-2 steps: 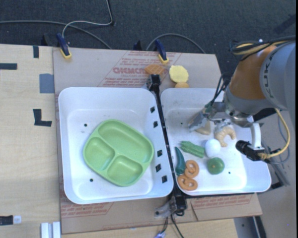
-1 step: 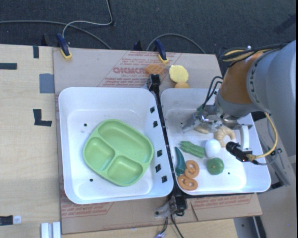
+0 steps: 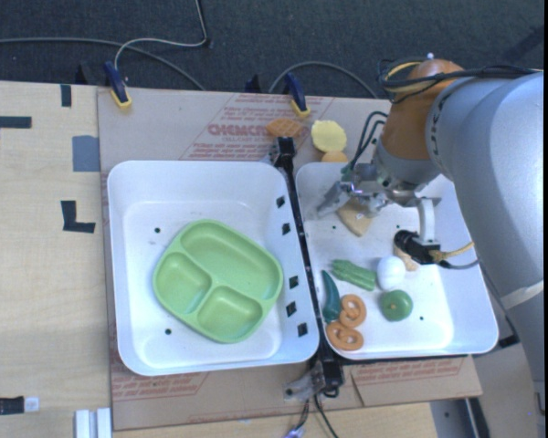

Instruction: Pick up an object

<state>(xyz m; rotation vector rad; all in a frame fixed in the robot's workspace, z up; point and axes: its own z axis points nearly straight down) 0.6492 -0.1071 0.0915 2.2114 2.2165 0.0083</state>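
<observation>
Nearest, the right bin (image 3: pixel 466 331) held two orange rings (image 3: pixel 351 322), two green pods (image 3: pixel 342 283), one green ball (image 3: pixel 395 305), one white ball (image 3: pixel 390 268). Farther back, the gripper (image 3: pixel 345 199) stood over a tan piece (image 3: pixel 353 220), partly hidden; grip unclear.

Single fixed camera above the bench, looking down at a slant, moderately near. Left bin (image 3: pixel 128 245) and right bin (image 3: pixel 457 322) both in frame. Arm (image 3: pixel 493 153) enters from the right.

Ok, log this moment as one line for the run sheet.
arm: over right bin | gripper: low at tan piece, grasp unclear | left bin: green plate | task: unconfirmed
</observation>
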